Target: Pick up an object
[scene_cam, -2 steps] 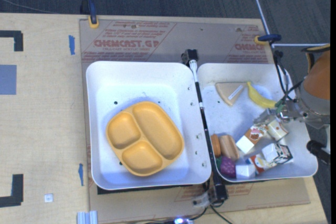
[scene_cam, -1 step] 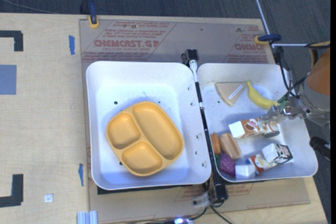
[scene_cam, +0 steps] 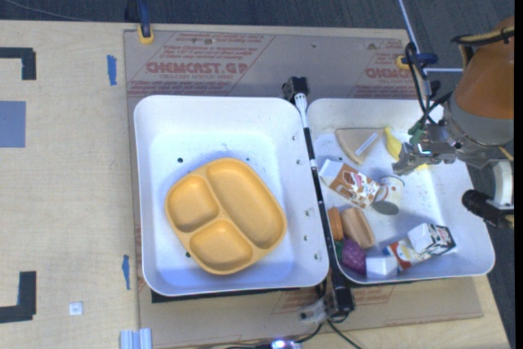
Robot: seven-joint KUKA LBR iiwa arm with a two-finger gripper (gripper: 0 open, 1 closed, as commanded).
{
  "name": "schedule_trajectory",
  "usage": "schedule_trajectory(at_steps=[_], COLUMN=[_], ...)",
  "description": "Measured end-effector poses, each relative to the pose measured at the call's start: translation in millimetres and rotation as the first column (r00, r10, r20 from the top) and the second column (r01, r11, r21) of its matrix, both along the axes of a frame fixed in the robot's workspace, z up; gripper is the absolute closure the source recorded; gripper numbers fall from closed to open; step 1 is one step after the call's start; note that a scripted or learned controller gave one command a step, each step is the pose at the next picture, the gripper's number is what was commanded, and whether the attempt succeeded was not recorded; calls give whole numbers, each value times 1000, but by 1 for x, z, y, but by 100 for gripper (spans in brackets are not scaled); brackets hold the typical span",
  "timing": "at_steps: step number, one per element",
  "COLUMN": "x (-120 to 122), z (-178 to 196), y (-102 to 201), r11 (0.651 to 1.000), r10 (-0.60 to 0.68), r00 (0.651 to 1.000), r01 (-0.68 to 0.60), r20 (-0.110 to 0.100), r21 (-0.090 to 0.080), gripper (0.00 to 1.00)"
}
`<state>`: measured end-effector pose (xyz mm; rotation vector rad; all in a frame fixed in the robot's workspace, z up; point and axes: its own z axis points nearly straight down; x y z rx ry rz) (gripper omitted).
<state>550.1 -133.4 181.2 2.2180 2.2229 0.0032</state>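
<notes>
Claw (scene_cam: 411, 161) over right bin (scene_cam: 482, 257), open or closed impossible to tell; small carton (scene_cam: 357, 185) nearby, probably light, crushable, best pinched across flat sides

We see a light wood surface (scene_cam: 65, 200) with a brown printed board (scene_cam: 245, 61) laid flat on it. Two white bins sit on the board, touching: left bin (scene_cam: 155, 176), right bin (scene_cam: 478, 249). Blue tape marks (scene_cam: 111, 69) and black corner markings (scene_cam: 23, 61) on the surface's left part.
</notes>
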Motion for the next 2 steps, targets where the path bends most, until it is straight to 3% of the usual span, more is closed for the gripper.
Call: schedule_trajectory(at_steps=[1,2], x=[28,-55], z=[3,-29], y=[-19,14], r11=[1000,1000], r10=[-1,-2], r00=[1000,1000], r01=[1,2], r20=[0,-4], r21=[-2,0], gripper=[100,100])
